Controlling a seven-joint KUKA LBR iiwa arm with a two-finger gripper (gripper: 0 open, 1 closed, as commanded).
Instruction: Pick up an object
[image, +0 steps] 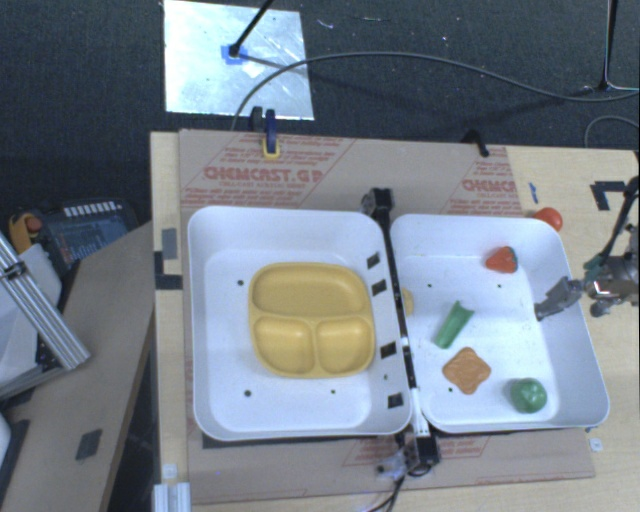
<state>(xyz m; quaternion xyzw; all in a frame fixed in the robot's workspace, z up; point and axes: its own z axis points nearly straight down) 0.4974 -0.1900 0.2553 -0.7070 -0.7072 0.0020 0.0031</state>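
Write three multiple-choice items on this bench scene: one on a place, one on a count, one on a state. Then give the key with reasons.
1. Where does the yellow tray lie?
A. left bin
B. right bin
C. on the floor

2. How many small objects lie in the right bin?
A. two
B. four
C. seven

3. Where is the pincer?
A. over the left bin
B. at the right bin's right rim
C. on the tray

Key: A, the tray lies in the left bin; B, red piece, green stick, orange piece, green ball; B, it hangs there above the rim.
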